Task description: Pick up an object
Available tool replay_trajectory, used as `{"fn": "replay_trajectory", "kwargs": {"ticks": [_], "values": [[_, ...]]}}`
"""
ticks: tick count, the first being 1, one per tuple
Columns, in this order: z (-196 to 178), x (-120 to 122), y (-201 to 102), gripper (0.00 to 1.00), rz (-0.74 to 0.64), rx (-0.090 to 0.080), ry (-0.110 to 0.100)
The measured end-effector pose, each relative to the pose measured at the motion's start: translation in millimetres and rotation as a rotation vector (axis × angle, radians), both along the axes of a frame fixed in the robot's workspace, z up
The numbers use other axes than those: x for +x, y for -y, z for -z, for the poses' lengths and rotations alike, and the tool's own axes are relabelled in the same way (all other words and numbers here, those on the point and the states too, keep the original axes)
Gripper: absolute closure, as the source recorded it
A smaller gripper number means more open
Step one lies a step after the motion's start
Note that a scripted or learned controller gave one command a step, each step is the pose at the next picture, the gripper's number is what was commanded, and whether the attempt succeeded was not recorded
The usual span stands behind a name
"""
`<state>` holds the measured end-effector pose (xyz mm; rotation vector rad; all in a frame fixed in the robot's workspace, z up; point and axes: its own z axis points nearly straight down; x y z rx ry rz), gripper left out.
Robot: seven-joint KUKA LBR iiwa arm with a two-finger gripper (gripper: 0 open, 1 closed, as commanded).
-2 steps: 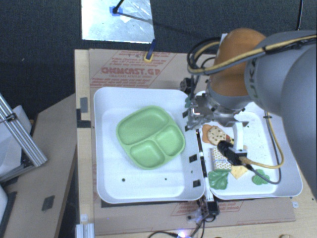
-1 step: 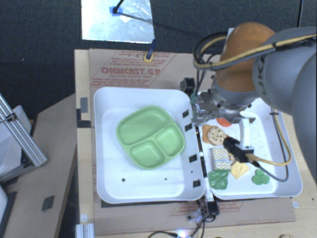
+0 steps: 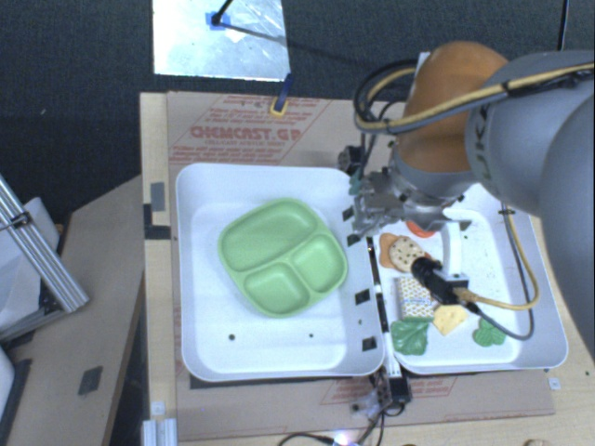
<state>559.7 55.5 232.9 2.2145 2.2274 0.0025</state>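
In the camera view, the grey arm with its orange band is seen reaching in from the right and hanging over the right-hand shallow white plastic bin (image 3: 548,342), with the gripper (image 3: 395,214) low near that bin's inner far corner. Whether the gripper is open or closed cannot be told, since it is covered by the wrist above it. Nothing is seen held. The step in hand is judged to be the approach to a grasp; an object must next be settled over, closed upon and lifted clear.

Just in front of the gripper a round, speckled brown cracker-like piece (image 3: 403,252) is lying flat. Nearer the camera are found a pale patterned square block (image 3: 412,296), a yellow cheese-like wedge (image 3: 451,319) and two green leafy pieces (image 3: 409,336). In the left-hand white bin (image 3: 200,342) a light green three-compartment plastic plate (image 3: 282,256) is resting, well apart from the gripper.
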Motion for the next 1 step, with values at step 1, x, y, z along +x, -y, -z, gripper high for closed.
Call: {"fn": "replay_trajectory", "kwargs": {"ticks": [1], "values": [[7.3, 4.5, 16.0, 1.00, 0.006, -0.001, -0.001]]}}
